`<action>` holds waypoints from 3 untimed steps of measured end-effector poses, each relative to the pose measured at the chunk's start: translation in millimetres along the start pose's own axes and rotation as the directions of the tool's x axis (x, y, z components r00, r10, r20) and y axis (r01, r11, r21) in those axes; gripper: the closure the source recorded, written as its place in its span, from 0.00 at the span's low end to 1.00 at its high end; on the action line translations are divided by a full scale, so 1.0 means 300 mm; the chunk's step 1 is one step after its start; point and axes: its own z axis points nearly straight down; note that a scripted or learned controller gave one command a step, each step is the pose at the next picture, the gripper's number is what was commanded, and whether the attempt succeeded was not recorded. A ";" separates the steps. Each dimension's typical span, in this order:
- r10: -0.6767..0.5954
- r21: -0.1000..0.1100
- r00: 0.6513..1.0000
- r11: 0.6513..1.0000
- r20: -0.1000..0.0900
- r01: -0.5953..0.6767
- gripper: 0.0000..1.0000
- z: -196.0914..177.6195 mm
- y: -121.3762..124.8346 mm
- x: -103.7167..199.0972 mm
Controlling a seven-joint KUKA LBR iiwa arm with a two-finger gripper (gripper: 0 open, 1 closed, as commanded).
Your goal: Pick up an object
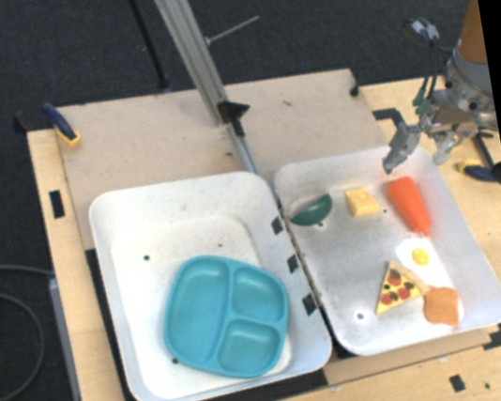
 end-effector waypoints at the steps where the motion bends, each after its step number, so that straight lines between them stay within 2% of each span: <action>1: -0.003 -0.012 1.000 1.000 0.002 0.003 0.00 -0.025 0.006 0.002; 2: -0.002 -0.008 1.000 1.000 0.003 0.002 0.00 0.118 0.013 -0.015; 3: -0.002 -0.007 1.000 1.000 0.002 0.002 0.00 0.325 0.013 -0.035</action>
